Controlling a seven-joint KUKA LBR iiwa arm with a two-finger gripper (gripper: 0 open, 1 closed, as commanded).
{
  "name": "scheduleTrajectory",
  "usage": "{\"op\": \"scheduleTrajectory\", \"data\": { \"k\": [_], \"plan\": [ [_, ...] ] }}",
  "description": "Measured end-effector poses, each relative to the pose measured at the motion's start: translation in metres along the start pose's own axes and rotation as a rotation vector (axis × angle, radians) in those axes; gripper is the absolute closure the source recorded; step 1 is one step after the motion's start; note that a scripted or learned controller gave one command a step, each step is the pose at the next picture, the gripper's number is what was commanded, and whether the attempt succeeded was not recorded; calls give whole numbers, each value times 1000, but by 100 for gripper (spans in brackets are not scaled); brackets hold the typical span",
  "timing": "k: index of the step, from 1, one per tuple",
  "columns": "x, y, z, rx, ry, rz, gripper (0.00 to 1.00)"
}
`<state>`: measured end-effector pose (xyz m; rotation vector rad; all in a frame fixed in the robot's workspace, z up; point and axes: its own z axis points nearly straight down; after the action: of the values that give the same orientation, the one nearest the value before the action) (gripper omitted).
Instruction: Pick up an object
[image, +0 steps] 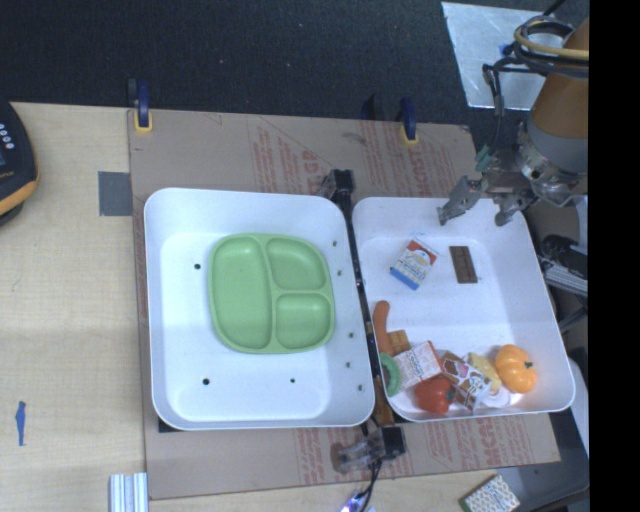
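My gripper (484, 207) hangs over the far edge of the right bin (535, 290), its two fingers spread apart with nothing between them. Below it in the bin lie a small blue, white and red packet (412, 264) and a brown bar (463, 264). Along the bin's near edge sits a heap: an orange fruit (514, 367), a yellow piece (484, 369), a red tomato-like item (433, 396), a red-and-white packet (417, 362), a green ring (388, 374) and a brown sausage-like piece (382, 325).
The left bin (180, 390) holds a green divided plate (271, 292). Clamps (143, 106) (406, 118) pin the cardboard sheet at the back. A dark device (12, 160) rests at the far left of the bench.
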<state>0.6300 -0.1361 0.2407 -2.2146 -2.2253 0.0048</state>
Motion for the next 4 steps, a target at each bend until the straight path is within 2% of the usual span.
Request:
{"op": "scheduleTrajectory", "data": {
  "k": [1,2,3,4],
  "plan": [
    [-31,-131,131,19,6,7,0],
    [-6,-73,150,-4,0,-5,0],
    [-4,32,147,-12,-1,-3,0],
    [5,7,129,1,1,4,0]
  ]
}}
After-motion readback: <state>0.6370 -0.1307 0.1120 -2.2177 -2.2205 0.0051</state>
